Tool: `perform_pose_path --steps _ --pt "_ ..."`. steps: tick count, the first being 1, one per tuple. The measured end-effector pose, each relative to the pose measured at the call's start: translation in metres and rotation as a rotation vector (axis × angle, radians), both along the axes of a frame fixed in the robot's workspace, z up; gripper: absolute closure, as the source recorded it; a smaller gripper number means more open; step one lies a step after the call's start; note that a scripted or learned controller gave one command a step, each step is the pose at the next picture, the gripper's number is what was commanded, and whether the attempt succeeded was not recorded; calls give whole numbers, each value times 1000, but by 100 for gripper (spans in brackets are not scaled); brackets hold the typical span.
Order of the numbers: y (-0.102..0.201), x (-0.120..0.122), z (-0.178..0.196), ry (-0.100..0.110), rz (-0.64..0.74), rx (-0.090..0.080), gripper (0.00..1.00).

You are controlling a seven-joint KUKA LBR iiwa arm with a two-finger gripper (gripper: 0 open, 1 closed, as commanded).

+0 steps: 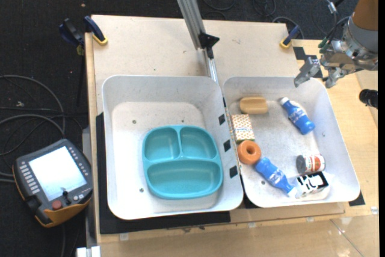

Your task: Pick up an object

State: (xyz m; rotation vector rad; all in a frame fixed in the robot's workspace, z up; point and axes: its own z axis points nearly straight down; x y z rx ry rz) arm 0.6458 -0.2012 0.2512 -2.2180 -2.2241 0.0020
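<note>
With its fingers spread and empty, the tool hangs at the right bin's one o'clock corner, where a straight drop onto the nearby blue bottle, lying at seven o'clock from it, looks cleanest.

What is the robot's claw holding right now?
Nothing. The gripper hangs open above the right bin's far corner, with nothing between its fingers. The blue bottle lies in the bin, untouched.
</note>
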Motion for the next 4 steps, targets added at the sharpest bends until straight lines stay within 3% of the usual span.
perform_pose_path --steps 1,4 --pt "0 0 0 1 0 0 0" --pt "7 -6 -140 2 0 0 0"
